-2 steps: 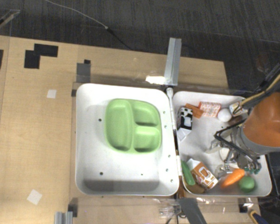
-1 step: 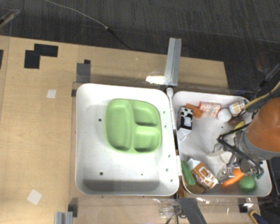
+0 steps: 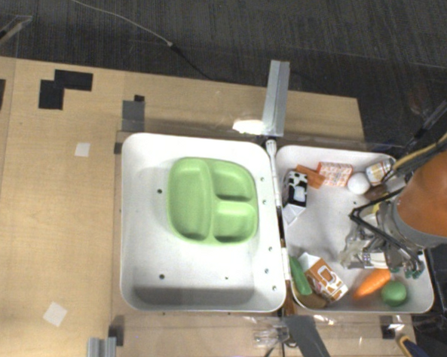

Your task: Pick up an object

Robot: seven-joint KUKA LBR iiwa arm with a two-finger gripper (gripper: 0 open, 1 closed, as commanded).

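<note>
bench (image 3: 47,223): light wood, black patches | floor (image 3: 180,20): dark carpet, thin cable (image 3: 105,12) across

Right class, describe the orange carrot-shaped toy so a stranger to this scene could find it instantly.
Start at the right-hand shallow white bin, the one the grey arm with the orange band hangs over. Go to its near right corner: the orange carrot-shaped toy lies there, tilted. It is long and tapered, unlike the round green ball-like object beside it.

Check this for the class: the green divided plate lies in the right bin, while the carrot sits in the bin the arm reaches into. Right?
Not quite. The camera view shows the green divided plate in the left bin, not the right. The carrot does sit in the right bin, where the arm reaches in.
</note>
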